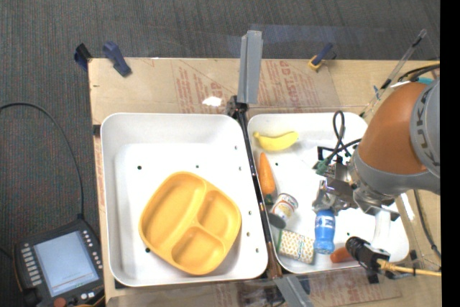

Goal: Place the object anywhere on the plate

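Note:
A yellow plate (190, 223) with three compartments lies in the left bin (115, 154), with nothing on it. My gripper (327, 199) hangs low over the right bin (305, 123), right at the cap end of a blue-labelled bottle (325, 232) that lies flat. Whether the gripper touches the bottle cannot be made out. The arm's orange band (392, 133) rises behind the gripper and hides the bin's right side.
The right bin also holds a banana (277, 141) at the back, a carrot (267, 174) along its left wall, a small can (284, 206), a patterned packet (297, 246) and a small orange item (339, 254) at the front. A grey post (250, 68) stands behind the bins.

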`<state>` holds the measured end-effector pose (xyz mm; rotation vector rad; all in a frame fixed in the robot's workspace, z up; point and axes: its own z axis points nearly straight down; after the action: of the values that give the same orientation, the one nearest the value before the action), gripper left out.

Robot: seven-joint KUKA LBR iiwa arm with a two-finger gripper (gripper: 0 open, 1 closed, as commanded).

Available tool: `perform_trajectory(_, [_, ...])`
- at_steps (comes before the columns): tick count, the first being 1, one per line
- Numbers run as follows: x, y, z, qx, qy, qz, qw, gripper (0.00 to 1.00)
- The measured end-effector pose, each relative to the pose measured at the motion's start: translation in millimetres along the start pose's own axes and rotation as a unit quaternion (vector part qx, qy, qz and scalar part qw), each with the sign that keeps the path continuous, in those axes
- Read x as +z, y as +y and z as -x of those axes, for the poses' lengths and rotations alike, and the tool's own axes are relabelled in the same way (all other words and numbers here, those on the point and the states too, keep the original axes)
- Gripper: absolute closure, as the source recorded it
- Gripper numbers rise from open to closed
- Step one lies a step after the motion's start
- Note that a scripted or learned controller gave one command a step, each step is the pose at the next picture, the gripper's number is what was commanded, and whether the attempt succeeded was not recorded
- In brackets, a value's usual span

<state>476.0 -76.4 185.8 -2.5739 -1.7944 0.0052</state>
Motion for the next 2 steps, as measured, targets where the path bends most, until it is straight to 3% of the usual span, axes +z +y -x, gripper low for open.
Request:
perform_trajectory(1, [0.7, -13.4, -78.8, -0.005, 0.000, -0.001, 1.0000, 1.00])
perform_trajectory(2, [0.6, -13.3, -78.8, -0.005, -0.001, -0.001, 1.0000, 0.00])
